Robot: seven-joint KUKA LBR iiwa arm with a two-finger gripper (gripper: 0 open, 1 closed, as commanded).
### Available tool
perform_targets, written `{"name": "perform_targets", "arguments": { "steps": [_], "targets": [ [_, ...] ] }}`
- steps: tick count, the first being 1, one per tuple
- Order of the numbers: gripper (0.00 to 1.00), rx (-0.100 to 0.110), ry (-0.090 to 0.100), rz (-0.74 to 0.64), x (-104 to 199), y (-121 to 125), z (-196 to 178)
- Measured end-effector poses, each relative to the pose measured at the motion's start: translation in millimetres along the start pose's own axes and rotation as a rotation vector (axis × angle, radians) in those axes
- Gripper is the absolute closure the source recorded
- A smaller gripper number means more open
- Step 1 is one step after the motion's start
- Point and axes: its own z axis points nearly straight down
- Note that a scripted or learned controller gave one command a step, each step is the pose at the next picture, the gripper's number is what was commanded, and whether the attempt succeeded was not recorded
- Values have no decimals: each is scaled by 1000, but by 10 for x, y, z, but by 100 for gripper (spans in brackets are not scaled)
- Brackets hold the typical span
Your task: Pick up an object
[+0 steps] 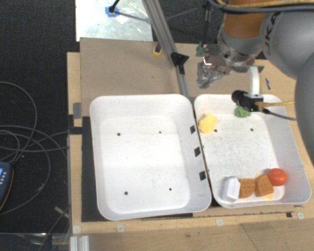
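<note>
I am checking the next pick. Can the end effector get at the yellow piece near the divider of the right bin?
Probably yes. The yellow piece lies alone in the right bin, nothing on it or close beside it, and the end effector hangs just above that bin's far edge.

I see open floor mid-way in the right white bin (290, 156). Small blocks crowd its near edge: a white block (230, 188), two orange waffle-like pieces (255, 186), a red ball (277, 177).
</note>
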Motion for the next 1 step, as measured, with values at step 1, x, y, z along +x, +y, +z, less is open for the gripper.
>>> {"name": "perform_targets", "arguments": {
  "steps": [1],
  "targets": [
    [100,1,0,-1,611,-4,93]
  ]
}}
